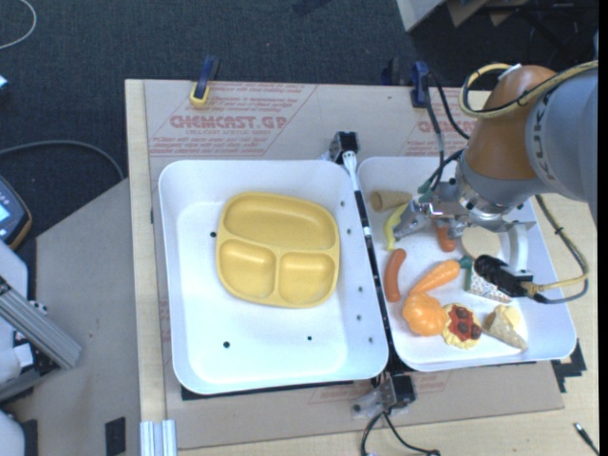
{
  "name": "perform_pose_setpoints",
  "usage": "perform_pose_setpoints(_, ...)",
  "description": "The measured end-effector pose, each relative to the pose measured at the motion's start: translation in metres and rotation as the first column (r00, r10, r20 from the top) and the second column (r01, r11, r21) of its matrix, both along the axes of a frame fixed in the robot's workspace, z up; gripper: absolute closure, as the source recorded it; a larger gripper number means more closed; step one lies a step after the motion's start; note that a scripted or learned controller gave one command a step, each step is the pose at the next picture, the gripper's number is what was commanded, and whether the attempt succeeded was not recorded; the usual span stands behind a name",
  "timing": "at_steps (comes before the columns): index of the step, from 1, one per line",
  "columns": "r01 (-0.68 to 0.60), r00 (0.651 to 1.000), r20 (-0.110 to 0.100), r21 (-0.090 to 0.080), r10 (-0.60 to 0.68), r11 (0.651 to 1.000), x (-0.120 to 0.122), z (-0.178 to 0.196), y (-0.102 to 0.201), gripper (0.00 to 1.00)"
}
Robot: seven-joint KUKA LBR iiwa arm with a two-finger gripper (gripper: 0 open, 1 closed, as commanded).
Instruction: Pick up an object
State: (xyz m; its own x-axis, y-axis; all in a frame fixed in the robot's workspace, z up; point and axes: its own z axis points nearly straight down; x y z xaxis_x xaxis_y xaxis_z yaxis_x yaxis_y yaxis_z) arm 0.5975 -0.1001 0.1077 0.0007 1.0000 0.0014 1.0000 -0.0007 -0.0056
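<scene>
Over the shallow white right bin (560, 335), the hand (429, 215) hovers; its grip state is unclear. At its 6 o'clock lies an orange plastic carrot (432, 277).

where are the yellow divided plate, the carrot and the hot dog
yellow divided plate (277, 218): camera view, large top compartment
carrot (435, 276): camera view, middle of its body
hot dog (393, 274): camera view, middle of its length

One fixed camera hangs above my bench (285, 112), looking down at a slant, far enough back to take in both white bins, the left bin (190, 283) and the right bin (551, 335), side by side. My arm (560, 122) enters from its right, over the right bin.
</scene>
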Motion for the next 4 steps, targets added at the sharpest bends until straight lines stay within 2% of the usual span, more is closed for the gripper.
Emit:
perform_pose_setpoints(1,0.000,1.000,0.001,0.000,0.000,1.000,0.000,-0.024,0.001,0.00)
perform_pose_setpoints(2,0.001,1.000,0.004,-0.001,-0.001,1.000,0.000,-0.012,0.001,1.00)
perform_pose_setpoints(3,-0.001,1.000,0.011,-0.003,0.001,1.000,-0.001,0.051,0.003,1.00)
perform_pose_setpoints(4,-0.002,1.000,0.013,-0.003,0.002,1.000,0.006,0.096,0.003,1.00)
